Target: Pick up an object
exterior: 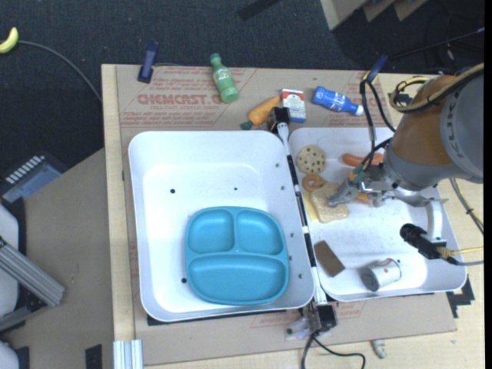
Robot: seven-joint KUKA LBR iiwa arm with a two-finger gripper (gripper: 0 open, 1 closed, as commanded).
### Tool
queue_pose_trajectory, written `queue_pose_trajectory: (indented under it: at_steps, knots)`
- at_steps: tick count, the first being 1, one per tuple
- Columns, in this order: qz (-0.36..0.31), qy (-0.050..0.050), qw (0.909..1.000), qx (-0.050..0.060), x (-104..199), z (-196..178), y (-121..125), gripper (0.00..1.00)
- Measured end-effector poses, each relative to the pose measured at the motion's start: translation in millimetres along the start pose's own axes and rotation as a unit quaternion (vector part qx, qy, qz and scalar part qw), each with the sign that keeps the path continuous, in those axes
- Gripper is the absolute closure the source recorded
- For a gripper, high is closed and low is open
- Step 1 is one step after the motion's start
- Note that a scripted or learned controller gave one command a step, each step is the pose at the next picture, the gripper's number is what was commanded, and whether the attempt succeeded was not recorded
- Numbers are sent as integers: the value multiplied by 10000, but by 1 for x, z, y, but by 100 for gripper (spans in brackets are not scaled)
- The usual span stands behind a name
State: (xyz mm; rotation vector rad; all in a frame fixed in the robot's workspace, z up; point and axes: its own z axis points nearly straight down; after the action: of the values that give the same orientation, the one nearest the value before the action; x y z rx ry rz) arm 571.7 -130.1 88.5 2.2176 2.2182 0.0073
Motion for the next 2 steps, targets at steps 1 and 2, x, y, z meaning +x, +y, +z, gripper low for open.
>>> queue_pose_trajectory:
  at_steps: [1, 2]
  knots:
    - [-5, -9, 10000, -6, -13, 0, 42, 0]
    - [-6, -15, 10000, -18, -14, -12, 43, 100]
